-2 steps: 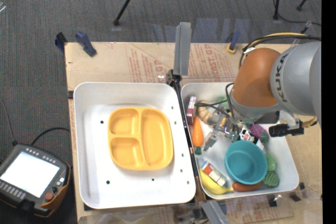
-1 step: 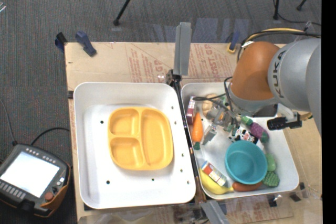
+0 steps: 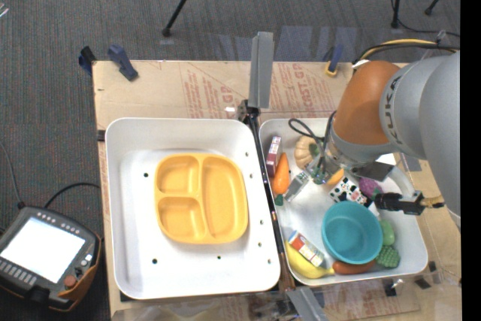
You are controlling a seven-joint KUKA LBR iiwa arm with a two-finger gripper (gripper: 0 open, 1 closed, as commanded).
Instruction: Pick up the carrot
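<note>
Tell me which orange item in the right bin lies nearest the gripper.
The carrot by that bin's left wall, just left of the gripper; the orange piece below the teal bowl lies farther.

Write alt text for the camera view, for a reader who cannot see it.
A grey robot arm's gripper hovers beside an orange carrot at the left edge of the right bin, which also holds a teal bowl and a banana. The left bin holds a yellow divided plate.
</note>
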